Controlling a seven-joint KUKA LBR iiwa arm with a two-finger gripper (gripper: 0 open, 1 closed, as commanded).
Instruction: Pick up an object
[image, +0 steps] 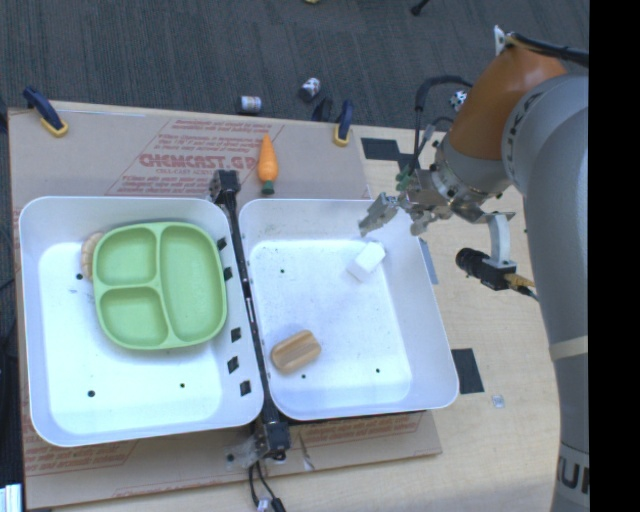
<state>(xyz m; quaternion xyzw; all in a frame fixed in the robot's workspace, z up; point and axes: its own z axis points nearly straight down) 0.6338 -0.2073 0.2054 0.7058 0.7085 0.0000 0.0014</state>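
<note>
My gripper hangs over the far right corner of the right bin, open, with nothing between its fingers. A small white block lies on the bin floor just below and to the left of the gripper, apart from it. Nearer the front of the same bin, towards its left wall, lies a tan bread-like piece. In the left bin rests a green divided plate, and a tan item peeks out from under its left edge.
An orange carrot lies on the cardboard behind the bins. Black clips run down the seam between the two bins. Blue clamps hold the cardboard's far edge. The grey arm fills the right side.
</note>
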